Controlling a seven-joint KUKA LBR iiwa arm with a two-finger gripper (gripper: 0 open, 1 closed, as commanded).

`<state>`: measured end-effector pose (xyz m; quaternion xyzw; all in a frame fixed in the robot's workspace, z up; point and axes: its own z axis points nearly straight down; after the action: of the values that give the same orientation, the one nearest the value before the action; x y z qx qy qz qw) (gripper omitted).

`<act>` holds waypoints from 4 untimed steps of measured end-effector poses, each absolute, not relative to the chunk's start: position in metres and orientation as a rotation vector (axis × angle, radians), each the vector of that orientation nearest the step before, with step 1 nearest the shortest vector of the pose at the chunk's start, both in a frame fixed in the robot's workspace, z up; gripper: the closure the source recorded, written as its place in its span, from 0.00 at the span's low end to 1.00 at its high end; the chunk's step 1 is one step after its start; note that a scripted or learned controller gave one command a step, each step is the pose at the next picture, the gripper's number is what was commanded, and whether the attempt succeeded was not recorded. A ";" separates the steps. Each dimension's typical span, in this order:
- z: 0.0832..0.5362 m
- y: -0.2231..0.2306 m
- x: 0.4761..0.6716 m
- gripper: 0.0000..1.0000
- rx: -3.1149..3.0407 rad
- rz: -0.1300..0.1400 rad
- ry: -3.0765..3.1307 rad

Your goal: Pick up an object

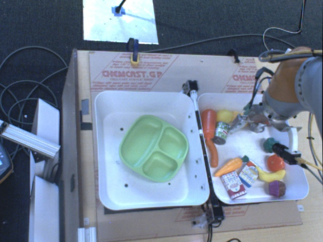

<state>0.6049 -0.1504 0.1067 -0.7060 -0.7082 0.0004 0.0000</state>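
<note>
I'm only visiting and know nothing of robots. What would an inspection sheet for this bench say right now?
Surface: bench board bearing a left bin and a right bin.
Job's things: in the right bin, a small can, carrot, banana, tomato, two small cartons.
Clutter: green divided plate in the left bin.
Grippers: gripper low in the right bin, beside the can.
Cables: loose loops on the floor at left.
Surroundings: dark carpet, a pale sheet beyond the bench.
</note>
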 end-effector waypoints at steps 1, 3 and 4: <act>0.101 -0.172 0.669 0.00 -2.216 -0.001 -2.228; 0.084 -0.108 0.653 0.00 -2.220 0.003 -2.225; 0.094 -0.107 0.654 1.00 -2.216 0.003 -2.229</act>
<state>0.6536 -0.1073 0.0939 -0.7049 -0.7093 0.0008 -0.0007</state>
